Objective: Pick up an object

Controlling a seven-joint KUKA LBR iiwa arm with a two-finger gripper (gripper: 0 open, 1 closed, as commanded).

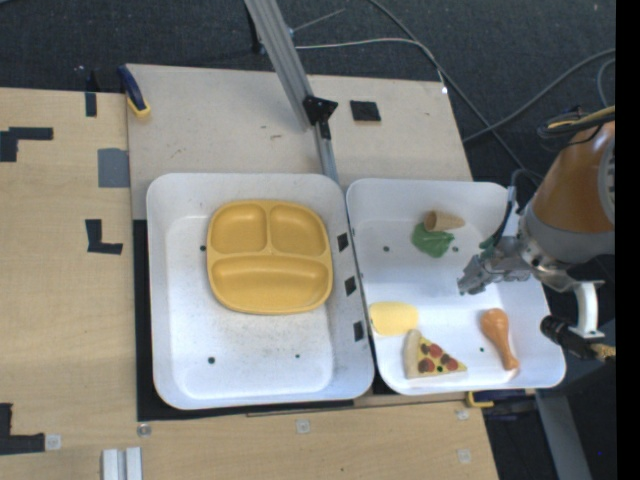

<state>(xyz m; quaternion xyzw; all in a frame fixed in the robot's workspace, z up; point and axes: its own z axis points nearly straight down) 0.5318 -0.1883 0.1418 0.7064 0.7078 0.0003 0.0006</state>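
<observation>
The wooden surface [60,268] carries two shallow white bins side by side. The left bin [180,368] holds a yellow divided plate [269,256] lying flat near its upper middle. The right bin [400,203] holds the candidates for picking: a green leafy toy with a small tan piece touching its top [434,234] near the far wall, a pale yellow lump [393,318] by the left wall, a toy pizza slice [430,356] just beside it at the near edge, and a toy chicken drumstick [499,336] toward the right. The grey arm with its orange band [580,193] is seen reaching in from the right, and the tool [478,278] is poised low over bare bin floor between the green toy and the drumstick, touching neither as far as can be judged. Whether the tool is apart or together cannot be told, since it is dark and small in the slanted view. No object is seen held. A miss is the likely risk: if the tool is lowered where it stands, only bare floor would be met, and the rounded drumstick could be pushed aside or rolled toward the wall by an off-centre approach.
</observation>
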